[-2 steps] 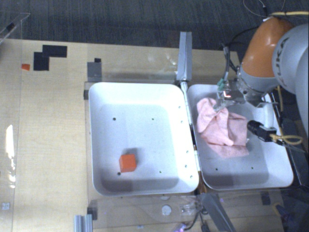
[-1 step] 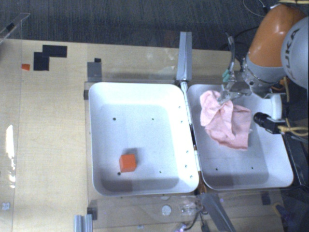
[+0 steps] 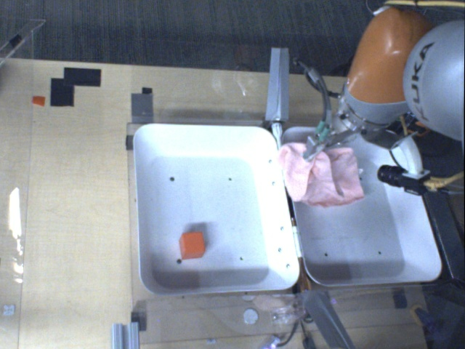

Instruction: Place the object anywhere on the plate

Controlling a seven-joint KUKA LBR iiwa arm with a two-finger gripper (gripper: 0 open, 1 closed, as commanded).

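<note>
Pink crumpled cloth [image 3: 323, 174] hangs from the closed claw [image 3: 320, 142], gripped at its far edge, over the right white bin [image 3: 378, 267]. No plate visible; placing remains.

An orange block [image 3: 192, 245] lay in the left bin [image 3: 156, 195], toward its near-left corner. On the tabletop [image 3: 73, 231], black tape patches [image 3: 73, 83] and a small orange marker [image 3: 38, 101] sat far left, well apart from the bins.
</note>
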